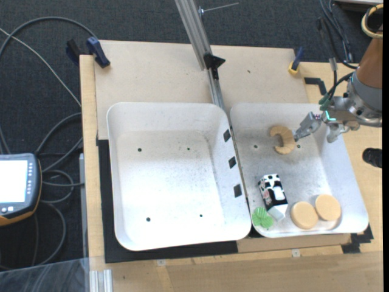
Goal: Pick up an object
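Note:
In the right bin (340,163) lie a tan C-shaped wooden piece (281,139), a black-and-white box (273,193) with a green item (262,218) at its near end, and two round tan discs (304,215) (328,207) in the near right corner. My gripper (318,130) hangs over the bin's far right part, just right of the C-shaped piece. It is open, its left fingertip (303,131) close to that piece. Nothing sits between the fingers.
The left bin (121,163) sits beside the right one, with a raised divider (234,163) between them. A metal rail (193,26) slants in from the top. Blue and yellow clamps (97,50) (296,66) grip the board's far edge. A tablet (15,184) lies at the far left.

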Robot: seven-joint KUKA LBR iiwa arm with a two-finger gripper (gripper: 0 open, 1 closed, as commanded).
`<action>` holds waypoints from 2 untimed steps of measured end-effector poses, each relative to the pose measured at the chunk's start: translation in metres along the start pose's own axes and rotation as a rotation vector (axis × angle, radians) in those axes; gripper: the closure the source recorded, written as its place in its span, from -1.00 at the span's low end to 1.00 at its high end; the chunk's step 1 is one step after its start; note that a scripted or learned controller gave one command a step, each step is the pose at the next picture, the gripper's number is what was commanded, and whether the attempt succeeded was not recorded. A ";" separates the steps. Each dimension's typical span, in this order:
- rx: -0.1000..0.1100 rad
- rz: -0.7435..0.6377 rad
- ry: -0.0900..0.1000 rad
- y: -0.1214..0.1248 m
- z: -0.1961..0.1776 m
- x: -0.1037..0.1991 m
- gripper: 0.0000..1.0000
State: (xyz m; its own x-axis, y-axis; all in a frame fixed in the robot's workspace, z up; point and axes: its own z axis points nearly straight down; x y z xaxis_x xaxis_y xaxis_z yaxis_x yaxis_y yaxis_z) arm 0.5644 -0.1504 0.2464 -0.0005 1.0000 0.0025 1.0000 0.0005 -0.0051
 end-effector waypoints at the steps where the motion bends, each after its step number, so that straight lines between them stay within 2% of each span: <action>1: -0.003 0.000 -0.001 0.000 -0.001 0.000 -1.00; 2: 0.002 0.000 0.000 -0.002 0.047 0.010 -1.00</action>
State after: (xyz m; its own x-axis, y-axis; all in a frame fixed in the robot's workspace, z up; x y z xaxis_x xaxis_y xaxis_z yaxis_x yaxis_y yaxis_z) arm 0.5625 -0.1405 0.1994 -0.0002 1.0000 0.0027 1.0000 0.0002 -0.0072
